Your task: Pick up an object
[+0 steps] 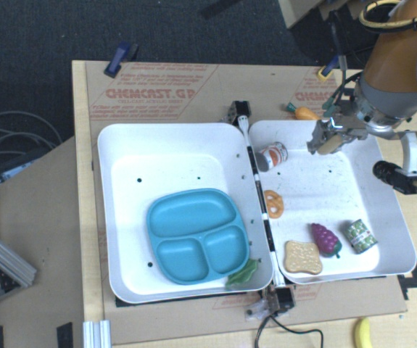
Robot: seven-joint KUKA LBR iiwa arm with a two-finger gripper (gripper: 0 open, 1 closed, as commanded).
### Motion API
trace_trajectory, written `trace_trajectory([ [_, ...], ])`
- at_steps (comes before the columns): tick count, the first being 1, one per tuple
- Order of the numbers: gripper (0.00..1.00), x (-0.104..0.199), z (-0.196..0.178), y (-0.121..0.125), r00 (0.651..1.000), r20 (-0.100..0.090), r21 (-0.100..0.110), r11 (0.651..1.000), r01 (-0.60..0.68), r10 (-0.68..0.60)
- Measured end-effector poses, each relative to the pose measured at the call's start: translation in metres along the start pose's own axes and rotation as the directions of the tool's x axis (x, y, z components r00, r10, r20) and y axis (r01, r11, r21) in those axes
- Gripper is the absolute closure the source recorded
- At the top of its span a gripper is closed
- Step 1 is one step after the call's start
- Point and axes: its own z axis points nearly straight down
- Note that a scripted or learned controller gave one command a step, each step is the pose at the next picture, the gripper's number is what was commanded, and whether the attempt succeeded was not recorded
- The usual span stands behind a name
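The right bin (382, 263) holds a small tin can lying on its side (272, 155), an orange pretzel (273, 204), a slice of toast (302, 257), a purple bunch of grapes (325, 238) and a green can (359, 235). My gripper (326, 141) hangs over the far part of the right bin, to the right of the tin can and apart from it. Nothing shows between its fingers.
The left bin (121, 158) holds a blue divided plate (197, 234), with a green leafy item (242, 274) at its near right corner. An orange carrot (304, 112) lies behind the right bin. A yellow banana (362, 333) lies on the bench at the near right.
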Motion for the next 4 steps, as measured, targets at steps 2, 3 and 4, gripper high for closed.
trace_trajectory([
  [2, 1.00, 0.038, -0.004, 0.018, 1.000, 0.001, 0.000, 1.000, -0.001, 0.001],
  [3, 1.00, 0.012, -0.050, 0.014, 1.000, 0.002, -0.001, 1.000, -0.002, 0.002],
  [4, 1.00, -0.010, 0.008, 0.015, 1.000, 0.000, 0.005, 1.000, -0.002, 0.002],
])
